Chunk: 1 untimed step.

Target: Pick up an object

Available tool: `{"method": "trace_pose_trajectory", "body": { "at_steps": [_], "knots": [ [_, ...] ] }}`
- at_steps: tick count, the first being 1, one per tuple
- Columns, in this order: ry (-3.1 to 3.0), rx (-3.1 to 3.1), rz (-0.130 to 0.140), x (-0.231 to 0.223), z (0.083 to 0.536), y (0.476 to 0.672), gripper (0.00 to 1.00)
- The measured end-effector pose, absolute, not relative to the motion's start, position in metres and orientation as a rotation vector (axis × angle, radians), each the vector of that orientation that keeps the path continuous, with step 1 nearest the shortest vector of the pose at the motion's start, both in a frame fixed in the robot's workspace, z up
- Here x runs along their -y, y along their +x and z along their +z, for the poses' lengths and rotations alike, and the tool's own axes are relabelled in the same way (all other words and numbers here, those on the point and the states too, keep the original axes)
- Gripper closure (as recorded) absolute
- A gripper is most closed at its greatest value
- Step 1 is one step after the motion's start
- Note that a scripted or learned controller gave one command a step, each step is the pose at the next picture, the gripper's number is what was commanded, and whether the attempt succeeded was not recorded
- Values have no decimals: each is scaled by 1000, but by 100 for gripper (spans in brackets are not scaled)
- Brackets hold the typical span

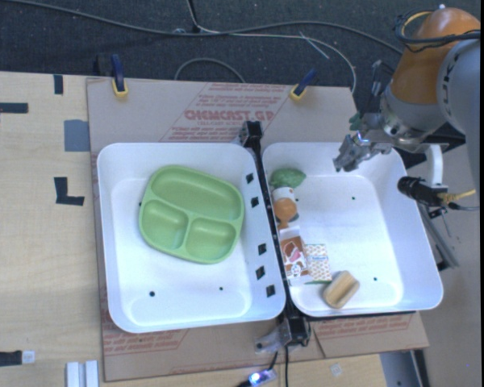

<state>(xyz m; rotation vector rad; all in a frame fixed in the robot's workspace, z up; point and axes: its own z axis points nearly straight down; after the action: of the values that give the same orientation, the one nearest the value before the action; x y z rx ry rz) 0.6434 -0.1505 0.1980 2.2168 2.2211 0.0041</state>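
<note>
Candidate objects lie in the right bin (387, 216), all along its left wall. A green, leafy-looking item (288, 176) sits farthest from the camera; its exact form is hard to make out. Just below it is an orange round object (285, 209) with a pale top, touching or nearly touching the green item; which cannot be told. Nearer the camera lie flat printed packets (302, 259), overlapping so that their count is unclear. A tan, bread-like piece (340, 289) rests at the bin's near edge, just beside the packets.

The left bin (113, 216) holds a green divided tray (193, 214), lying flat and slightly turned.

The gripper (346, 159) hangs over the far right part of the right bin, well apart from every object. Whether it is parted or closed cannot be told; nothing is seen in its grasp. The arm (436, 63) enters from the right, partly cut off by the frame edge.
</note>
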Motion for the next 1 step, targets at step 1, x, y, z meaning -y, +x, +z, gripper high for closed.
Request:
{"method": "trace_pose_trajectory", "body": {
  "at_steps": [1],
  "knots": [
    [2218, -2223, 2, 149, 229, 644, 100]
  ]
}}
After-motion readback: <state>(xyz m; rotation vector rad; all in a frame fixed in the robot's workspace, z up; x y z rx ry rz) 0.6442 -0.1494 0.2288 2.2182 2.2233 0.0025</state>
